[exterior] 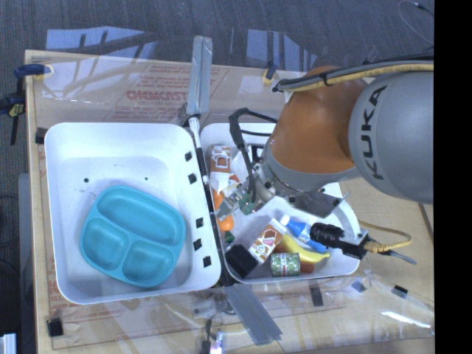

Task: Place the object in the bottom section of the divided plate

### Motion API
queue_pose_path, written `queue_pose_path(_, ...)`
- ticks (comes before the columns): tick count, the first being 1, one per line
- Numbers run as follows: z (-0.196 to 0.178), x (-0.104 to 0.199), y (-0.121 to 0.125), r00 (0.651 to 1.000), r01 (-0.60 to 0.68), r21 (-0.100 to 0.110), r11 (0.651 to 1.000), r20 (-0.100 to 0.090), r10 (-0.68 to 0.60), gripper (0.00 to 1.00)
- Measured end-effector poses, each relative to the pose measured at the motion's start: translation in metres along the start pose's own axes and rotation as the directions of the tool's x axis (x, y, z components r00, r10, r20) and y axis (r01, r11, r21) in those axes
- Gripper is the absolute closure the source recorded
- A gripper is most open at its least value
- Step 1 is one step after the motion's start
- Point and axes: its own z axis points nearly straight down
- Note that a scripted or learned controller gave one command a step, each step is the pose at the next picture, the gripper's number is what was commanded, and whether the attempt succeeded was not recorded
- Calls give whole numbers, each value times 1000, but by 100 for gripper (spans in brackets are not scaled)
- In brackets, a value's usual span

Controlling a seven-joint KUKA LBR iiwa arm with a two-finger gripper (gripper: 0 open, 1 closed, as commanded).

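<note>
I see the gripper low in the cluttered right bin, centre frame — open or closed, I cannot tell; the target blue divided plate waits lower left; risk: a neighbour snagged, or nothing.

**Tabletop on dark carpet**

We look down at a slant on a pale wooden tabletop with a clear plastic sheet over it; red print shows through the sheet, and light glints off it in pale patches. Around the tabletop we see a dark grey carpet, ribbed in fine lines. A blue clamp grips the far left corner. Strips of grey tape lie along the near edge. A thin cable loops on the carpet at upper right.
</note>
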Motion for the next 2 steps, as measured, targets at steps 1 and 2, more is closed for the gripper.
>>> queue_pose_path(1, 68, 12, 6, 943, -333, 4, 943, -1, 333, 100)
queue_pose_path(2, 67, 49, 30, 818, -576, 1, 818, 0, 576, 100)
